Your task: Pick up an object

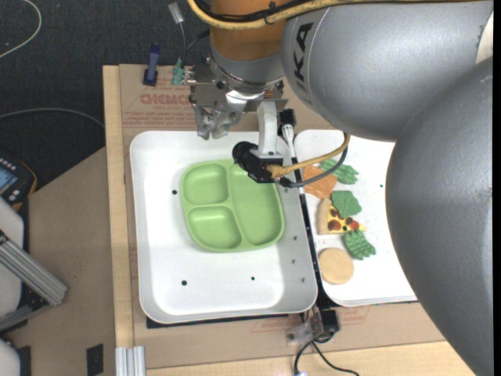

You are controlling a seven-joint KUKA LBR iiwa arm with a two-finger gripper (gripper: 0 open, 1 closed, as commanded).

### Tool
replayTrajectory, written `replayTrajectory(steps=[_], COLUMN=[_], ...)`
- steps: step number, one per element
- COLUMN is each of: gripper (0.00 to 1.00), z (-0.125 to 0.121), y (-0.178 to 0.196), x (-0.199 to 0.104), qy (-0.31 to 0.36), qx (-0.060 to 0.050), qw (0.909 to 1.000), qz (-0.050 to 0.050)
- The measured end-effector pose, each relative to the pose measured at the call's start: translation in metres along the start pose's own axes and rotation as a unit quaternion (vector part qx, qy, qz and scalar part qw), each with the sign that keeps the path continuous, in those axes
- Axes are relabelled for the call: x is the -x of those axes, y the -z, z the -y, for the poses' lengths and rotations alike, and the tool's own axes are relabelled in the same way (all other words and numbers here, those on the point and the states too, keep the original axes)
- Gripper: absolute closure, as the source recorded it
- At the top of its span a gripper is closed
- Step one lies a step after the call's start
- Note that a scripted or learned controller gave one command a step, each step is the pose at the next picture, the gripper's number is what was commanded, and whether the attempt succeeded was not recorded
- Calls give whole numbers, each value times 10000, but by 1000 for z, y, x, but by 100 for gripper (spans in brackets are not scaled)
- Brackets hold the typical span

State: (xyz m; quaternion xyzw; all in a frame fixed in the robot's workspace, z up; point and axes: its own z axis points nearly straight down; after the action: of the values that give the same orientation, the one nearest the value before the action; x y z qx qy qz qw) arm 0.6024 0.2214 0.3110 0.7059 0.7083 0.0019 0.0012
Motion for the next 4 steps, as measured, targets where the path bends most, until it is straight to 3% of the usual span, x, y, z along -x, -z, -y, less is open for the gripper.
replayTrajectory(steps=[1, 2, 3, 4], gripper=[100, 100, 100, 100], z=[64, 75, 127, 122], y=[-19, 93, 22, 124], x=[-3, 81, 19, 80], qy=[-8, -53, 17, -46], qx=[-61, 32, -72, 44], qw=[10000, 10000, 10000, 10000], qz=[10, -3, 10, -11])
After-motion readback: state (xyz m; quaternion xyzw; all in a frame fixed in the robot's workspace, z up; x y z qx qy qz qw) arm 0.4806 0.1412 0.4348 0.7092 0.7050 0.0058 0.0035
